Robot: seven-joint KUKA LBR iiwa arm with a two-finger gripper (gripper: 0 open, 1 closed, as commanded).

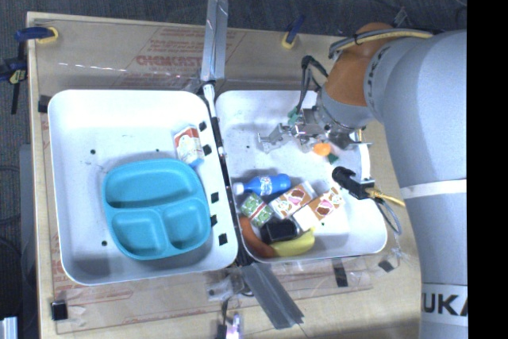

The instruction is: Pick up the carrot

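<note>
Carrot (321, 148) lies in the right bin (238, 111), near its right edge, just beside the gripper (274, 137); finger state cannot be told. Arm casing reads "UKA" (444, 302).

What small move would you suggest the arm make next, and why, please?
Probably lift slowly and check the hold: the gripper sits low in the right bin, and the carrot shows as an orange bit under the wrist, so a grasp is unconfirmed.
</note>
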